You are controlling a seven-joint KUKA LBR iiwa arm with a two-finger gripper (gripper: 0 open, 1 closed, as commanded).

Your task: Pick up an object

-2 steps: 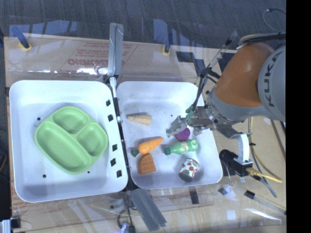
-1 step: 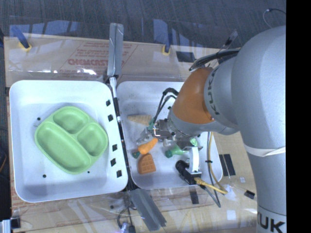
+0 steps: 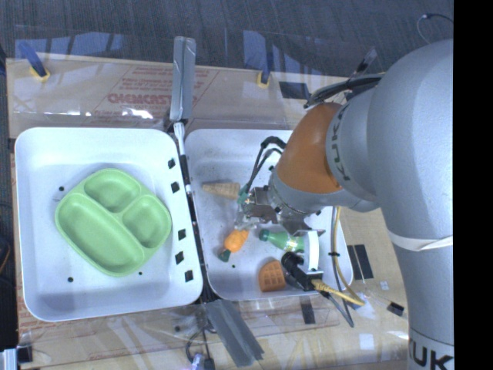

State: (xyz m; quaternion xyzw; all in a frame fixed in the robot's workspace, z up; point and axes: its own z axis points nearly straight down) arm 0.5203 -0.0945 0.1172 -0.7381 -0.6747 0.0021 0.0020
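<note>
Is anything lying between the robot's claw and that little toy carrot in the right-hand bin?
Nothing visible does. The gripper hangs just above and right of the toy carrot, with bare bin floor between them. The green bottle lies off to the carrot's right.

Green divided plate (image 3: 113, 220) looked smooth matt plastic. Both white bins (image 3: 46, 284) appeared glossy plastic. Beside the plate, arm casing (image 3: 416, 145) looked smooth satin grey, orange band (image 3: 308, 156) glossy.
</note>
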